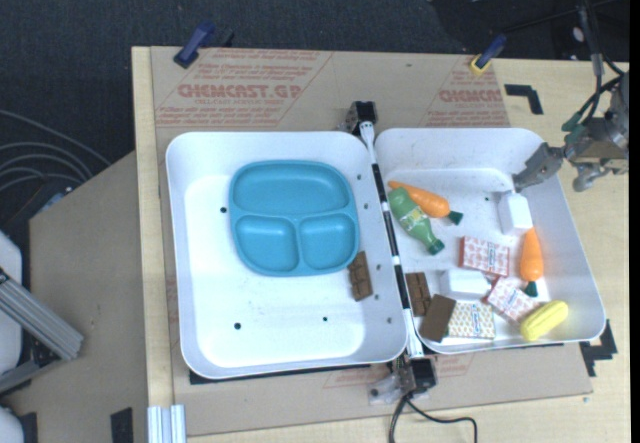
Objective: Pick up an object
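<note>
Jaws: can't tell how they sit; the grey two-finger gripper [545, 164] hovers over the right white bin's [590, 281] rim, clear of the orange plastic carrot [530, 253].

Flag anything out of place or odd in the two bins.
One brown chocolate bar lies alone in the left bin beside the blue tray, while the other food sits jumbled in the right bin. Nothing looks spilled or broken.

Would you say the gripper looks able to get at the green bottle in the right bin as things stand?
Probably yes: the green bottle lies uncovered, though an orange carrot touches its upper side. The gripper sits at the right bin's far corner.
</note>
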Robot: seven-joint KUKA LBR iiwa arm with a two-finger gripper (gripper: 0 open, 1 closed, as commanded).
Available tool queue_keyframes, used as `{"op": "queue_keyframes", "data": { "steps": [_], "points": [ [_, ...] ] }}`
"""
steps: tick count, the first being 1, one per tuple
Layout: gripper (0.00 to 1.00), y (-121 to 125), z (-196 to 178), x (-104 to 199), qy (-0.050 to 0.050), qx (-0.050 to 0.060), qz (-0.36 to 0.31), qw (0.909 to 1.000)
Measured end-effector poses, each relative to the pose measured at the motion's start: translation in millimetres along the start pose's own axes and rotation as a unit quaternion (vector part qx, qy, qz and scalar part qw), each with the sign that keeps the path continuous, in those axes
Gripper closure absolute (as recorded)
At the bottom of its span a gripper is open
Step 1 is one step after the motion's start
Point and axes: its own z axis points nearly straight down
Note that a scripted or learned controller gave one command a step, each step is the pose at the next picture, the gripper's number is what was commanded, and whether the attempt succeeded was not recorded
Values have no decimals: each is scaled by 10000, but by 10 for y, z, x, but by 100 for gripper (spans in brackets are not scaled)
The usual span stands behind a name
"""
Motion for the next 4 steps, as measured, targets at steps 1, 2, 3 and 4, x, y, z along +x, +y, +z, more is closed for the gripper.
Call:
{"op": "queue_keyframes", "data": {
  "steps": [1,2,3,4],
  "points": [
    [0,548,1851,232,1,2,-1,10000],
    [0,949,1883,797,-2,-11,-3,10000],
    [0,1178,1882,773,-5,-16,-7,10000],
    [0,1175,1882,814,-6,-6,-4,10000]
  ]
}}
